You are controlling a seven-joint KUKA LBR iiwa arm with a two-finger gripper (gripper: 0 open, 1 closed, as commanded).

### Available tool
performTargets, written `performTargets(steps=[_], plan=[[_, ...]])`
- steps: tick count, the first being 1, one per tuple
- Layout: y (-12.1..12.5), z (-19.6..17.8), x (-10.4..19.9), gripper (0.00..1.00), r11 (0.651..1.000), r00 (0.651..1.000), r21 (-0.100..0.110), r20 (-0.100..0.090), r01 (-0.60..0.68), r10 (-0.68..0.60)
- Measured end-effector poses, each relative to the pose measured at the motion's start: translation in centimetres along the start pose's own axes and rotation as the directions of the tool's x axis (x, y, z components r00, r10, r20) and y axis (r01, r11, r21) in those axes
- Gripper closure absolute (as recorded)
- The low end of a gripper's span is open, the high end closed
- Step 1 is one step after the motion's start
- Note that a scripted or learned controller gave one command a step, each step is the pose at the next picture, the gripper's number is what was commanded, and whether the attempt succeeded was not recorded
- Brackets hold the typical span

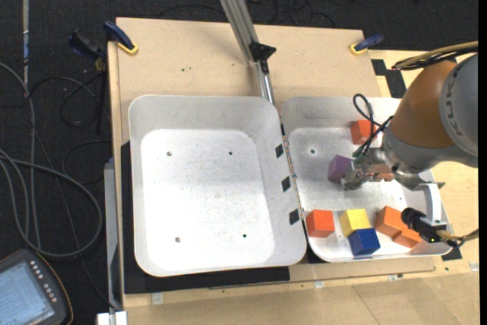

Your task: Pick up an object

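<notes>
Several small blocks lie in the right-hand bin, and the one nearest my gripper is a purple block. It sits near the middle of that bin, and my gripper is lowered right beside it on its right, touching it or nearly so. From this angle I cannot tell how my gripper is set, and I cannot see the purple block held in it.

Behind the purple block, toward the far side of the bin, an orange block lies partly behind a black cable that runs down to my wrist. Along the near edge of the same bin sit four more pieces: an orange cube at the left, a yellow cube just beside it, a blue cube touching the yellow one's near side, and an orange piece to the right, close to the bin's corner.

My arm reaches in from the right, its orange band bulking over the right bin's far right side.

The left-hand bin is a shallow white tray that meets the right one along a shared edge. Both bins rest on a pale wooden bench, with a slanted metal pole crossing its far side and dark carpet with cables around it.
</notes>
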State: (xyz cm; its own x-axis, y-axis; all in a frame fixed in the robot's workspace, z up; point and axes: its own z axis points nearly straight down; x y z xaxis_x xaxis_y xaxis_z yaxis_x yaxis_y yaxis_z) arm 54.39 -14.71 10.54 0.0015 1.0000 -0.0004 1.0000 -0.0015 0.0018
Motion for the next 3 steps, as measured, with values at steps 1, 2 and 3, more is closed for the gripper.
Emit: performTargets(steps=[1, 2, 3], plan=[[-0.2, -4.3, -0.4, 1.00, 1.000, 1.000, -0.003, 0.001, 0.001, -0.001], [-0.2, -10.4, -1.1, 1.00, 1.000, 1.000, -0.006, 0.002, 0.003, -0.003], [0.1, -14.7, -1.1, 1.00, 1.000, 1.000, -0.005, 0.002, 0.004, -0.004]])
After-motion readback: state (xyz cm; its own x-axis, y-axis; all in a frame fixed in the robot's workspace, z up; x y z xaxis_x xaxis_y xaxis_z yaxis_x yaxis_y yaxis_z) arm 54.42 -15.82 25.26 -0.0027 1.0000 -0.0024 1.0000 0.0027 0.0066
